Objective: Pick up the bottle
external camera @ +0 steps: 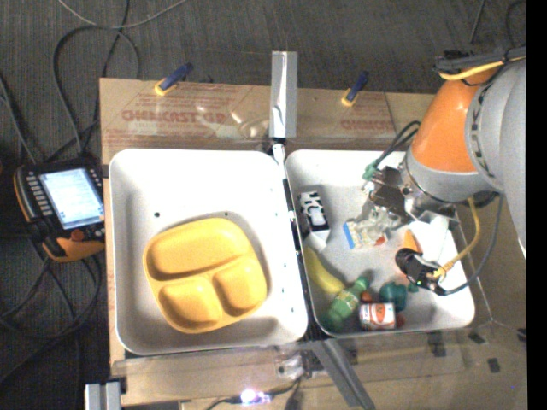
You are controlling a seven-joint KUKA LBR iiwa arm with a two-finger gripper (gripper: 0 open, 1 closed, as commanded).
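Lying tilted in the lower part of the right bin (461, 314), a green bottle (344, 301) is seen, its body green with a yellowish patch and a darker cap end pointing up-right. It is flanked on its left by a yellow banana (320, 272), touching or just beside it, and on its right by a small can (377, 315) with a red and white label; a teal object (393, 294) sits just above the can. A crumpled clear plastic package with a blue patch (366, 229) is located above the bottle, mid-bin, and a black and white box (314, 211) is placed near the bin's left wall. The gripper (386, 196) is positioned over the clear package, well apart from the bottle; finger state cannot be told, nothing is seen held. A yellow divided tray (205, 272) is held in the left bin (128, 178). Red print on the cardboard (197, 114) at the top is too faint to be read. A lit handheld screen (61, 196) is seen at the left edge.
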